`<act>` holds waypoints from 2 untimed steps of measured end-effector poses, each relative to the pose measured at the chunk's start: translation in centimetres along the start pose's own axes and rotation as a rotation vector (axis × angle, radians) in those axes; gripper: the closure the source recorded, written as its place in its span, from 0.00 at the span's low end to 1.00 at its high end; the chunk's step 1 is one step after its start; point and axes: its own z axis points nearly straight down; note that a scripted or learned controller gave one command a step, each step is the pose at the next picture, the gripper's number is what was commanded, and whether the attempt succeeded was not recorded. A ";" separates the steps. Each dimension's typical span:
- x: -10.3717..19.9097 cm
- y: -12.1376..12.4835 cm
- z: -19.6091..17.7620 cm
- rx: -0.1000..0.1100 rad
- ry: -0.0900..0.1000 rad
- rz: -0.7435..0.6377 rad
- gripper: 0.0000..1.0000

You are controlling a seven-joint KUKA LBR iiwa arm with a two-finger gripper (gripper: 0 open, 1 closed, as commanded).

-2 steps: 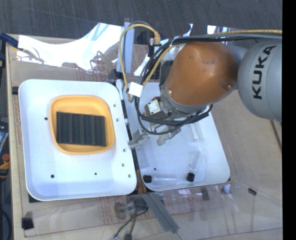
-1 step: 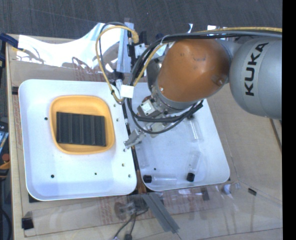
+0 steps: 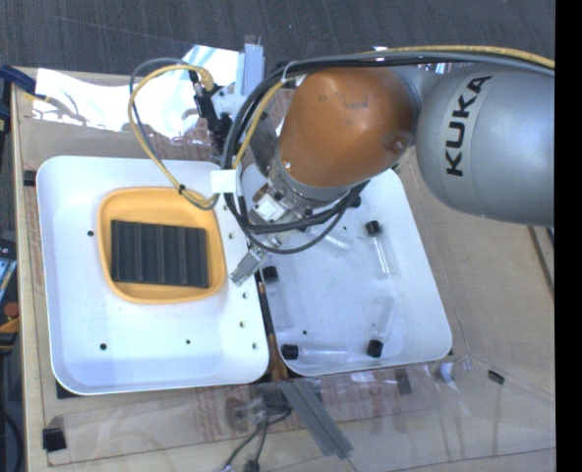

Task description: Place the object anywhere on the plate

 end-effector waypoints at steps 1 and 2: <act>2.3 4.4 0.0 -0.004 -0.002 -0.180 0.00; 9.0 2.9 -3.3 0.000 0.001 -0.322 0.00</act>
